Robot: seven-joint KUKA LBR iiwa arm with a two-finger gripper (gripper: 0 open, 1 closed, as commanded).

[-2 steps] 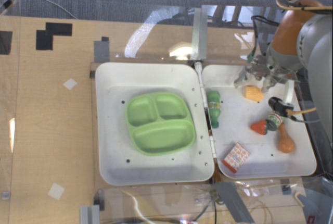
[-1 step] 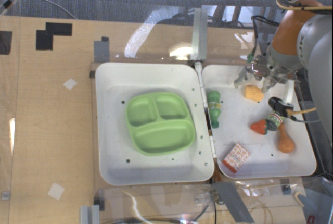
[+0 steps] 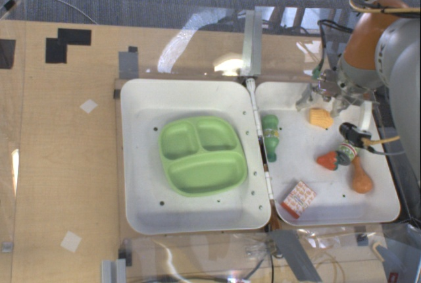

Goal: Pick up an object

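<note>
My gripper point(image 3: 322, 104) hangs over the far part of the right bin point(image 3: 385, 209), its fingers spread open with nothing between them. Just in front of the fingertips a yellow cheese wedge point(image 3: 321, 119) lies on the bin floor. Further forward are a red and green vegetable point(image 3: 331, 160) and an orange pear-shaped piece point(image 3: 360, 180). A green bottle-like toy point(image 3: 270, 137) lies along the bin's left wall. A red and white patterned box point(image 3: 298, 199) rests near the front edge.
The left bin point(image 3: 141, 209) holds a green divided plate point(image 3: 202, 155) at its middle. A metal divider point(image 3: 258, 143) separates the two bins. The arm's grey and orange body point(image 3: 375, 51) covers the right bin's far right corner.
</note>
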